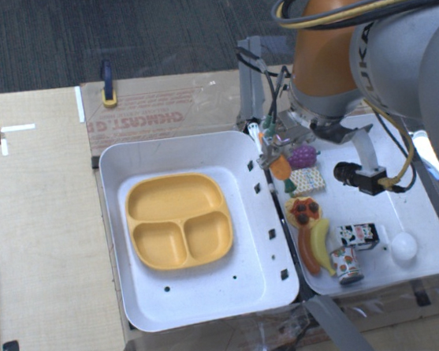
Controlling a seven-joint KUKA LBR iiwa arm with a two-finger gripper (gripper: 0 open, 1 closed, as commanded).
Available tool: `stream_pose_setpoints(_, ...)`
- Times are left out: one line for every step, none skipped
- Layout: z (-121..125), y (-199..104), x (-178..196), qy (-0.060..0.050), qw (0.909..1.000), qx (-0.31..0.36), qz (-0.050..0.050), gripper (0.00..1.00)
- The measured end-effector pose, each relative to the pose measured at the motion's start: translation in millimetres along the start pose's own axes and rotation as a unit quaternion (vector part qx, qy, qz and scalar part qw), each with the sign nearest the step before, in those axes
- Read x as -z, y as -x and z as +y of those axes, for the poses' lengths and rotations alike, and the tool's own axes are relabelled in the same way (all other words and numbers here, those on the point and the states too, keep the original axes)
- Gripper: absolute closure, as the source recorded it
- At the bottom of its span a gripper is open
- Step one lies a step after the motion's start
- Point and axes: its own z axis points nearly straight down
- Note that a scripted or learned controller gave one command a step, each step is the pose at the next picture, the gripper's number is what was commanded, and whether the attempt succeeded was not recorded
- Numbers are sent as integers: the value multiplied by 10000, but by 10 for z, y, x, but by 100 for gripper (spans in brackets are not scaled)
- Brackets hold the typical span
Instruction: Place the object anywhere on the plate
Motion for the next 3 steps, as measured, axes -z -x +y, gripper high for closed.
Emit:
stream_pose_setpoints(-275, -819, -166, -4, 9985, 554, -3, 100)
stream_pose_setpoints(-423, -847, -1083, 88, 9797, 2002, -37, 100)
stream_pose_setpoints(-52, -733, -219, 7, 9944, 1055, -9, 100)
